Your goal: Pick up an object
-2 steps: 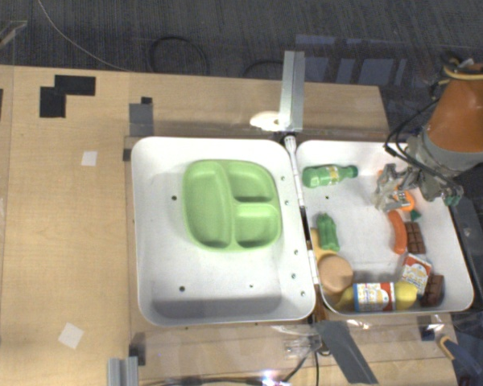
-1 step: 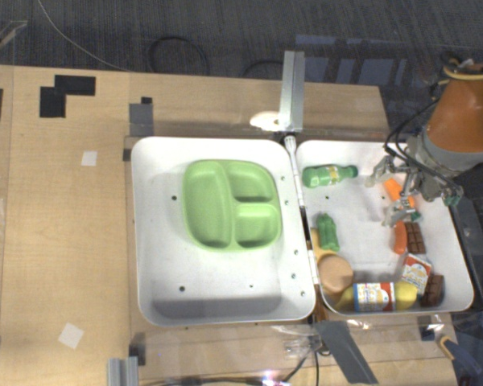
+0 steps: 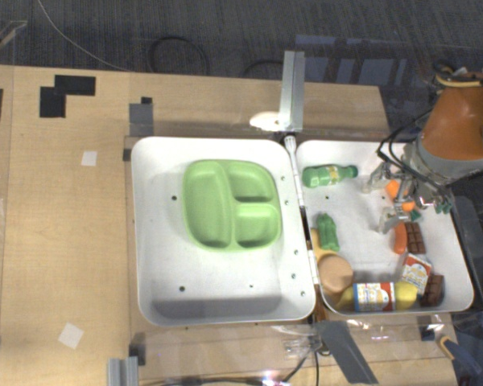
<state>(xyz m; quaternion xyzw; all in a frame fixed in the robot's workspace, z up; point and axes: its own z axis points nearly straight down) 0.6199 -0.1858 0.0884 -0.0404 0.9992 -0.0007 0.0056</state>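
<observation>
the gripper hangs low in the right bin, and i cannot tell its state. the carrot lies just near it. nothing looks picked up yet, so grabbing is left.

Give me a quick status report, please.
Gripper low in right bin, grasp unclear. Carrot just below it. Chocolate bar alongside.

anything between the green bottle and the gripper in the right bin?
No. In the camera view, only bare white floor of the right bin lies between the green bottle and the gripper.
</observation>
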